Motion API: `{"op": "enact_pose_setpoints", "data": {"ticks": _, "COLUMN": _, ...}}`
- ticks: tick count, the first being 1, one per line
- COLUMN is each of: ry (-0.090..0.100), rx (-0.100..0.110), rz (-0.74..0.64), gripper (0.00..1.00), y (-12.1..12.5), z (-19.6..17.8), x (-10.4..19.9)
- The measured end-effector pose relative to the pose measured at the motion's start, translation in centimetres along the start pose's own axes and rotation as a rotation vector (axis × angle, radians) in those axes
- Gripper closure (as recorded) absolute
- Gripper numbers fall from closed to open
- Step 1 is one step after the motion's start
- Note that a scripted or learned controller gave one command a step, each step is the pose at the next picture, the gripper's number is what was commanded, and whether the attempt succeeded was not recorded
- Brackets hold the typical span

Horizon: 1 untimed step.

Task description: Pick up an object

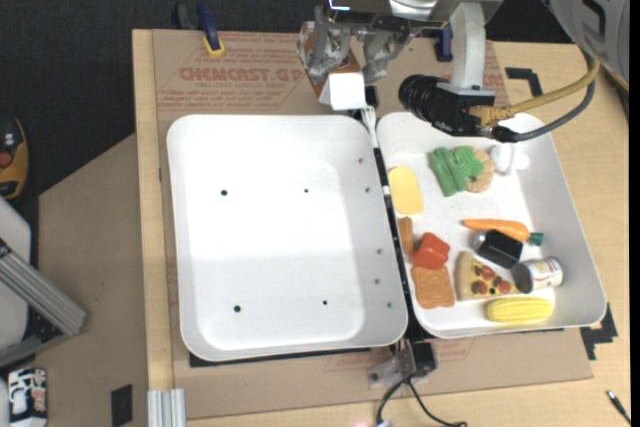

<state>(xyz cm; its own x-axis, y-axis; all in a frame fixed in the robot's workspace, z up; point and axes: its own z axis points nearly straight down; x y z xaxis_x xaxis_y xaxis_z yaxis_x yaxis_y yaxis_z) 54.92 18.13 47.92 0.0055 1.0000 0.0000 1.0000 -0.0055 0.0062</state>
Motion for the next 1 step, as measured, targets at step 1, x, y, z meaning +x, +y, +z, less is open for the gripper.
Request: {"op": "enact_pose_setpoints", "data": {"ticks": 1, "ry": -0.004, "rx": 0.02, "rz": -0.01, "gripper": 1.0, "y": -1.94, "z": 11.61, "x": 3.81}}
